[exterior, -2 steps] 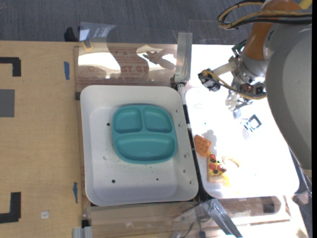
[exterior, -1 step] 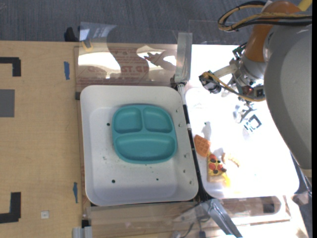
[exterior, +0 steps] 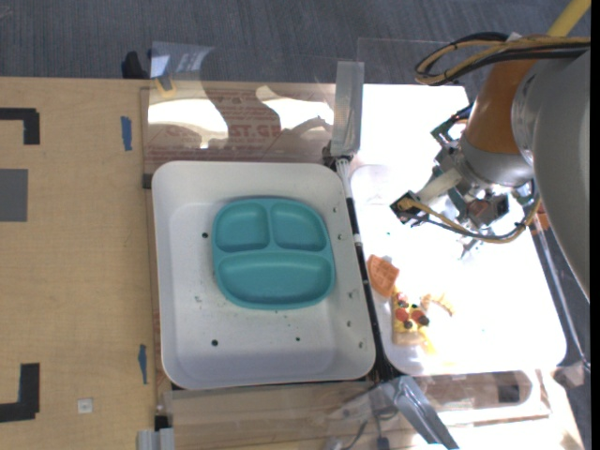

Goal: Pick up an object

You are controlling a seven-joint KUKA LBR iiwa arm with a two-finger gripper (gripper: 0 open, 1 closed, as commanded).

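A tan counter bears two white bins. The left bin holds a teal tray. In the right bin, an orange piece and a speckled piece lie near its left wall. The jaws hang above, well apart from both; their state I cannot tell.

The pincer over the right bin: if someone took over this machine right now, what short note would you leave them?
Pincer: hangs above the upper part of the right bin; whether it is open or shut cannot be judged, and nothing shows in its grip.
Things: an orange piece and a small colourful cluster lie near that bin's left edge, below the pincer. A teal divided plate sits in the left bin.
Done: nothing picked up yet.
Left: go down to one item, grip it, lift it.
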